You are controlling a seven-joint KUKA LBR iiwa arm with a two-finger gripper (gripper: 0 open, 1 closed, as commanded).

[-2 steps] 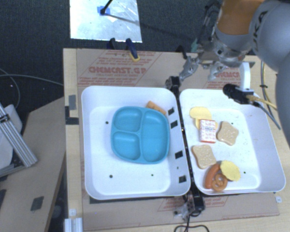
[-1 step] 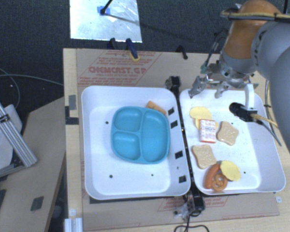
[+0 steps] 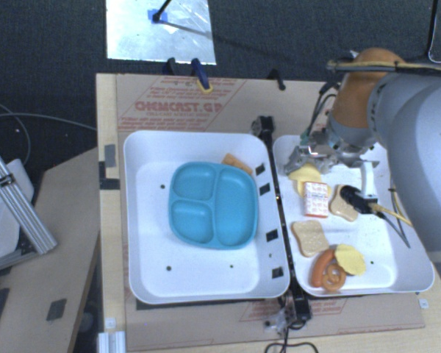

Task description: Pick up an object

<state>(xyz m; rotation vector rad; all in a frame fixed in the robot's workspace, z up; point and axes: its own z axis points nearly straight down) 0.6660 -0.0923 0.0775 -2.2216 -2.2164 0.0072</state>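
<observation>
My gripper [image 3: 306,156] hangs low over the far left corner of the right bin [image 3: 397,274], just above a yellow cheese wedge [image 3: 304,174]. I cannot see anything held in it. Below the wedge lie a red-and-white box [image 3: 316,199], a pale toast piece [image 3: 343,207] and a bread slice [image 3: 309,237]. Near the bin's front edge sit an orange-red sausage [image 3: 328,271] and a yellow round piece [image 3: 351,259].
The left bin [image 3: 151,271] holds a blue divided plate [image 3: 212,203], with an orange wedge [image 3: 237,163] behind its far right edge. A black-clipped divider [image 3: 273,197] separates the bins. My grey arm [image 3: 419,131] covers the right bin's far right side.
</observation>
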